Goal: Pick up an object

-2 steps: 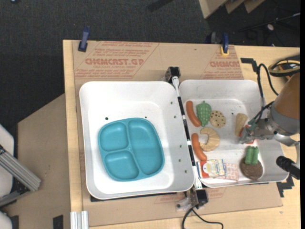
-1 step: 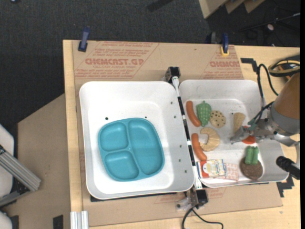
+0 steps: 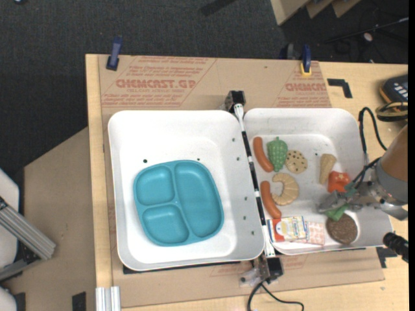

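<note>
Cardboard-brown and printed with red lettering, the table (image 3: 162, 76) is carrying two shallow white bins side by side. The left bin (image 3: 123, 135) is holding a turquoise divided plate (image 3: 178, 201) with three compartments, lying flat near its middle. The right bin (image 3: 305, 116) is holding the toy food: two sausages (image 3: 262, 154) along its left wall, a green pepper-like piece (image 3: 277, 151), a speckled cookie (image 3: 297, 161), a pale croissant (image 3: 285, 188), a tan wedge (image 3: 327, 167), a red-orange piece (image 3: 337, 181), a flat printed packet (image 3: 297, 229) at the near wall, and a round brown disc (image 3: 342, 227) just right of the packet.

Reaching in from the right, the arm (image 3: 395, 173) is hanging over the near right corner of the right bin, with the gripper (image 3: 337, 203) sitting low among the items, between the red-orange piece and the brown disc. Dark fingers are lying close over that spot, but whether the jaws are open, closed or pinching anything cannot be told from this angle.

Judging by this, the pick is at the grasp stage: every item seems to be resting in the bin, nothing is visibly lifted, and closing and raising are what is left.
</note>
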You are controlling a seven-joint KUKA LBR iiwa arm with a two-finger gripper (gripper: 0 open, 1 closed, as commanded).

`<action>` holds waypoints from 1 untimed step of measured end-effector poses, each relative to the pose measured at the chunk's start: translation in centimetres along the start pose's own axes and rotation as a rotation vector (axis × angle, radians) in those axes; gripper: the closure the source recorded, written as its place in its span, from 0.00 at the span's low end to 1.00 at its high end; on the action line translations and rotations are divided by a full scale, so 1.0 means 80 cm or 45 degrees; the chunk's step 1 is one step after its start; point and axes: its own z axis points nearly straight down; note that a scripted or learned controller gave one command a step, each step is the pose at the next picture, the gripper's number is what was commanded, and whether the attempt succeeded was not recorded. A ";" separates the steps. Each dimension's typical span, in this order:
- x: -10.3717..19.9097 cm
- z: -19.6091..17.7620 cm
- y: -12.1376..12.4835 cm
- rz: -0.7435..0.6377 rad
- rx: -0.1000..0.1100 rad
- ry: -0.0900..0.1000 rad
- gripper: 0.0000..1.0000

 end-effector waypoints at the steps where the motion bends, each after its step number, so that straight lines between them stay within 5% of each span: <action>1: 0.000 -0.038 0.096 -0.009 -0.017 -0.009 0.00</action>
